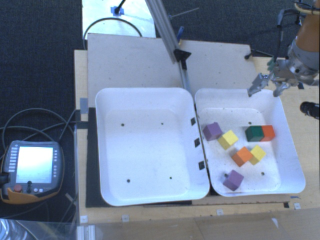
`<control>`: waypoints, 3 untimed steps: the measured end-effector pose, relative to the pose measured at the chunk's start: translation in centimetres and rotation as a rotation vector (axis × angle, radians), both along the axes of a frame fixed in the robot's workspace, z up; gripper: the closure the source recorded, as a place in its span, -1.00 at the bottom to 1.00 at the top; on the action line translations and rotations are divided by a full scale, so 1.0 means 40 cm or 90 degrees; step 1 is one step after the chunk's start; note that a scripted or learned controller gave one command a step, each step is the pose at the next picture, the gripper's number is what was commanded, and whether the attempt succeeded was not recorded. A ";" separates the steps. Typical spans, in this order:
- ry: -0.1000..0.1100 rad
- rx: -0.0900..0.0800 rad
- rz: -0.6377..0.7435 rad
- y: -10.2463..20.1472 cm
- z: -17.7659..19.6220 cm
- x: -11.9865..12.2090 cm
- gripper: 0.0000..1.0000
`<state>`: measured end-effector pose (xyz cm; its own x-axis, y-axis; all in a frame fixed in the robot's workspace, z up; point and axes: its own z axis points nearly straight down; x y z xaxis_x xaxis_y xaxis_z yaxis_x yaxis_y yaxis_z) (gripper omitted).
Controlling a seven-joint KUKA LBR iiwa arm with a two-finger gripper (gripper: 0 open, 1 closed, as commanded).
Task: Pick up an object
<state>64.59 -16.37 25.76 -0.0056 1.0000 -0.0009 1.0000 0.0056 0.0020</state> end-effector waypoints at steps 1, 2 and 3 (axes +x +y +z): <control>0.000 0.000 0.000 0.000 0.000 0.000 -1.00; 0.002 0.000 -0.003 -0.012 -0.127 -0.023 -1.00; 0.003 0.000 -0.002 -0.024 -0.273 -0.008 -1.00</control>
